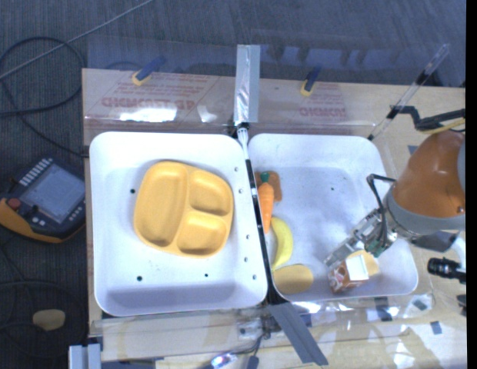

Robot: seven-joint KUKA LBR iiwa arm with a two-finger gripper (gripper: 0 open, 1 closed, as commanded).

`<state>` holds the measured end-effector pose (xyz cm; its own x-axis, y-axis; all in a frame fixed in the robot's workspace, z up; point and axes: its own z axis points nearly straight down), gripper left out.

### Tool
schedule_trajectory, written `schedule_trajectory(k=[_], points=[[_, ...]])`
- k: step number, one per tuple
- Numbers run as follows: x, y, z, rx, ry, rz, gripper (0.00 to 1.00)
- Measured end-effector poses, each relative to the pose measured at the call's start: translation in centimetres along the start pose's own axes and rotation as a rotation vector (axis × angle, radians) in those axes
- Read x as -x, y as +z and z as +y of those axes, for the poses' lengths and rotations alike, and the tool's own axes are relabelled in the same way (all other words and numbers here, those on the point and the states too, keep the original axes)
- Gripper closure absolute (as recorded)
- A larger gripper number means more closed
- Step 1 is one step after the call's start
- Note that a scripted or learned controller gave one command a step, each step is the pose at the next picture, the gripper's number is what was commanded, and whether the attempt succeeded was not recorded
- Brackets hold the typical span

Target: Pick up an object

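Observation:
In the right bin (pixel 331 156), a carrot (pixel 266 200) and a banana (pixel 282 241) lie along the left wall. A tan bread-like piece (pixel 293 277) rests at the front. A small orange and yellow carton (pixel 354 271) sits near the front right. My gripper (pixel 360 242) hangs low in the right bin, just above and left of the carton, its metal fingers pointing down to the left. No object shows between the fingers.
The left bin (pixel 108 206) holds a yellow divided plate (pixel 185 207). A divider ridge (pixel 254 221) separates the bins. A pendant controller (pixel 42 198) and cables lie on the floor at the left. The arm's orange band (pixel 432 179) looms over the right rim.

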<state>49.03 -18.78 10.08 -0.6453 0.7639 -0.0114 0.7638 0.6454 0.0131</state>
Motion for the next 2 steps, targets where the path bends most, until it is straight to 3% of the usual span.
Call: schedule_trajectory(k=[1,2], points=[[-1.45,1.03,0.89,-0.006,0.239,-0.002,0.00],[-1.50,0.07,1.16,-0.003,0.237,0.000,1.00]])
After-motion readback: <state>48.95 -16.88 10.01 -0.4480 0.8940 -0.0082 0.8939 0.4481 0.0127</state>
